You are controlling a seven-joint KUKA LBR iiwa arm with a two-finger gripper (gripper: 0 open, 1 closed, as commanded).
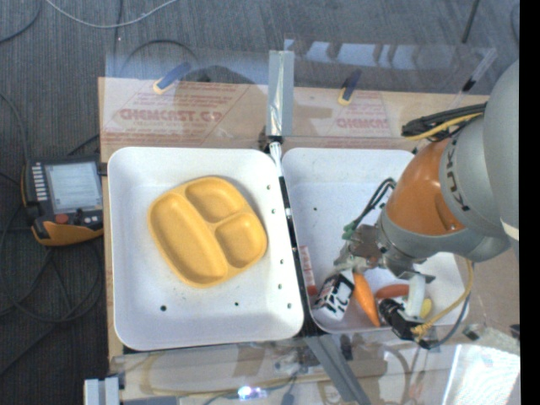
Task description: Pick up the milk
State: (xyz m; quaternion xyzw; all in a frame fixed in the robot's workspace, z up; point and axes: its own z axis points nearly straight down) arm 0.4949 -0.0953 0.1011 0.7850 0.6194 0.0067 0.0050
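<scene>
The arm (460, 192) comes in from three o'clock, its grey bulk and orange band hanging over the right bin (325, 184). The hand (364, 256) is down low in that bin, near the five o'clock corner of the picture, wrapped in cables. From here I cannot tell how wide it stands or whether anything sits in it; wrist and wiring cover too much.

The milk (337, 294), a small white carton with black patches, lies tilted against the near-left corner of the right bin, at about seven o'clock from the hand and just beside it. Whether they touch, I cannot say. Right next to the carton, at its three o'clock, lies an orange carrot (364, 300), slanting toward the bin's near wall. Beyond that, a red piece (390, 291) and something yellow (426, 308) peek out under the arm, too hidden to name.

Over at nine o'clock, the left bin (135, 310) carries a yellow divided plate (207, 229) with three compartments, sitting roughly in the middle. Both bins rest side by side on the surface (126, 108), and a handheld controller (63, 197) lies on the floor off its left edge.
</scene>
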